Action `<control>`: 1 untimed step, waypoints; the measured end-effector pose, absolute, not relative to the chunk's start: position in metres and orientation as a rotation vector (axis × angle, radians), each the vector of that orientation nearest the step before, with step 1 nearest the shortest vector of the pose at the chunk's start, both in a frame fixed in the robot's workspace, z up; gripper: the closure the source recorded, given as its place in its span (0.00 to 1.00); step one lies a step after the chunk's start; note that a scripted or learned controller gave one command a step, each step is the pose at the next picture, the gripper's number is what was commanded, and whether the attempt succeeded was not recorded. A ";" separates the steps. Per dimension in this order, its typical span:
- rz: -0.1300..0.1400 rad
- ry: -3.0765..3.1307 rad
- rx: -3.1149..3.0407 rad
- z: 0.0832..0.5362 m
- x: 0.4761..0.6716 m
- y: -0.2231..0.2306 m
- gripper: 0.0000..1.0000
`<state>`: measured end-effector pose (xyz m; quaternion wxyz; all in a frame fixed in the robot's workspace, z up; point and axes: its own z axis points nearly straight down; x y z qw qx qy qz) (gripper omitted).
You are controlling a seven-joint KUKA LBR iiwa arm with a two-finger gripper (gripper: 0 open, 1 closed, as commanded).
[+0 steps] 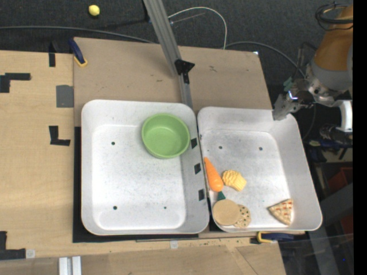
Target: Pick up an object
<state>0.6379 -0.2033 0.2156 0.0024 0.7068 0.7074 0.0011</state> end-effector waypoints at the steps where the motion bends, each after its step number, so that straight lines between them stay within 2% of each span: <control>1: 0.003 2.220 2.216 0.266 0.632 -0.209 1.00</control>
